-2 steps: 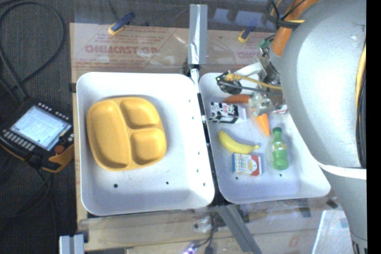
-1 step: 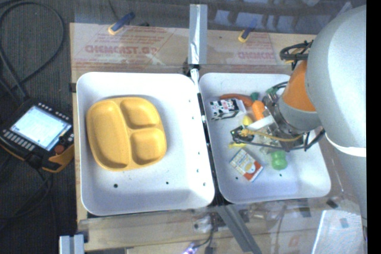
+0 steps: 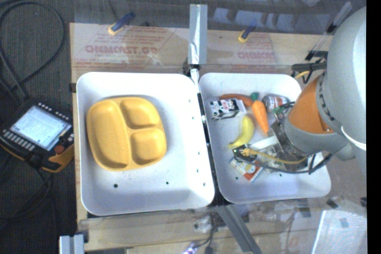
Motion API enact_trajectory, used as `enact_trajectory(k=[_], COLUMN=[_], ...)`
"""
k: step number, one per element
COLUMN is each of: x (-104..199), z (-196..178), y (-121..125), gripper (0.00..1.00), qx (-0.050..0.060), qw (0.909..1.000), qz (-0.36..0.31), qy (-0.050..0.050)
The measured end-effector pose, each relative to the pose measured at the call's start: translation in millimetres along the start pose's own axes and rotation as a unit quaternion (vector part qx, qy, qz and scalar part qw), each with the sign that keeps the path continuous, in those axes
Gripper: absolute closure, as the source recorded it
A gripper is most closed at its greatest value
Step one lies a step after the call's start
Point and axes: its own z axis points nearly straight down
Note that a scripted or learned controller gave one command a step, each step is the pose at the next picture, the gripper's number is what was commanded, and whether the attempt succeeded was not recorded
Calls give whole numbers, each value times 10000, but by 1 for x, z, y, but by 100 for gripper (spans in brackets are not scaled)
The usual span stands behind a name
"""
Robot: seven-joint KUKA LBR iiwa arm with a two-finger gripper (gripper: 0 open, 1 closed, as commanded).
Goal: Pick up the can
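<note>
The big grey arm [image 3: 351, 86] reaches in from the right and hangs low over the right bin [image 3: 309, 187]. Its pincer [image 3: 268, 154] is down near the front of that bin, among some wires and small packets. I cannot tell what state the pincer is in, because the arm's own body covers much of it.

The can [image 3: 274, 103] is at the back of the right bin, near the far wall. It lies just beside the top of the carrot [image 3: 260, 117], and the arm's orange band [image 3: 309, 110] is close on its other side. Only a small part of the can shows. It looks like it lies on its side, with its long way going left to right across the bin and one round end turned a bit towards me. I am not sure of that, since so little of it is in view.

The pincer is not at the can. It sits closer to the banana [image 3: 243, 132] and the packets at the front. To do this step well, I think the arm should lift up first, so it does not drag the banana or carrot along. Then it should move back over the can and come straight down, squeezing across the can's round sides, not its ends. The carrot is very close, so it could get pinched too.

The left bin [image 3: 143, 193] holds a yellow tray [image 3: 126, 131], well apart from all this.
</note>
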Motion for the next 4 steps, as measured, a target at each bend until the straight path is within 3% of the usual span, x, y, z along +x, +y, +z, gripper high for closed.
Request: enact_trajectory(k=[1, 2, 3, 4], x=[85, 144, 85, 117], z=[2, -89, 3, -89], y=[0, -38, 25, -36], gripper=[100, 100, 100, 100], qx=[-8, 25, 2, 26], qw=[10000, 9999, 10000, 9999], qz=[29, -4, 47, -1], qy=[-22, -105, -41, -108])
